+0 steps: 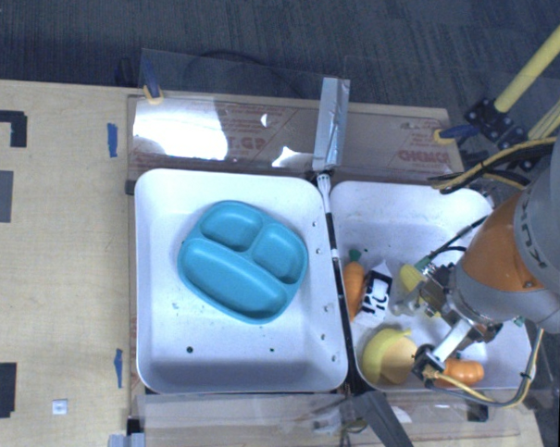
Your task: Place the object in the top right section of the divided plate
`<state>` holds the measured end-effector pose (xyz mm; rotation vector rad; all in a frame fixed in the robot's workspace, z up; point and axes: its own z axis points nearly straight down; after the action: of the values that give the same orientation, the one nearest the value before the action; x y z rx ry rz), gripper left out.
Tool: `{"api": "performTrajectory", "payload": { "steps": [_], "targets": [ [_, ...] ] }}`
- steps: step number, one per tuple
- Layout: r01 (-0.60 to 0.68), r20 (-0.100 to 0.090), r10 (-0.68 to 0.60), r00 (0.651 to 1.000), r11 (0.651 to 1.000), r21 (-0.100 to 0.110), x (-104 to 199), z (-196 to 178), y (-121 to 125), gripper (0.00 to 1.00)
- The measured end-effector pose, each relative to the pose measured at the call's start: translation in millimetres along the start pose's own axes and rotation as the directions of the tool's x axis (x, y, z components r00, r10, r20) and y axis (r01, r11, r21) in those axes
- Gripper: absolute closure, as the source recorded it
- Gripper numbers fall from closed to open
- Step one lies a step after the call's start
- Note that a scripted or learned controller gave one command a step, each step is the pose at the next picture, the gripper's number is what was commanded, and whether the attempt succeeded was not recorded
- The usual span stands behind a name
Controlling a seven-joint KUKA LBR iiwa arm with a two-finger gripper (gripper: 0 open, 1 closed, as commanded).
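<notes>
Lying in the right bin (392, 209), the carrot (353, 284) has its long axis running near to far, green tip toward the far side, close beside the wall between the bins. To its right sits a small black-and-white block (377, 293). Nearer, a yellow-green apple (390, 356) rests beside a second orange piece (462, 371). Above these the hand (431, 362) hangs; whether it is apart or together cannot be told, nor whether it touches either. In the left bin (158, 259), the blue divided plate (243, 260) sits tilted, well apart from the carrot.
</notes>
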<state>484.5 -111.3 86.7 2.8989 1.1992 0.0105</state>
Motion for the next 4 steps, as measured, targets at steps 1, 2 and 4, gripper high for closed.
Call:
{"api": "performTrajectory", "payload": {
  "steps": [1, 2, 4],
  "targets": [
    [0.002, -0.002, -0.002, 1.000, 1.000, -0.004, 1.0, -11.4, 0.9, 1.00],
    [0.003, 0.004, -0.003, 1.000, 1.000, 0.002, -36.0, 0.2, 76.2, 1.00],
    [0.544, -0.002, -0.544, 0.839, 0.839, 0.001, 24.1, -100.9, -27.2, 1.00]
  ]
}}
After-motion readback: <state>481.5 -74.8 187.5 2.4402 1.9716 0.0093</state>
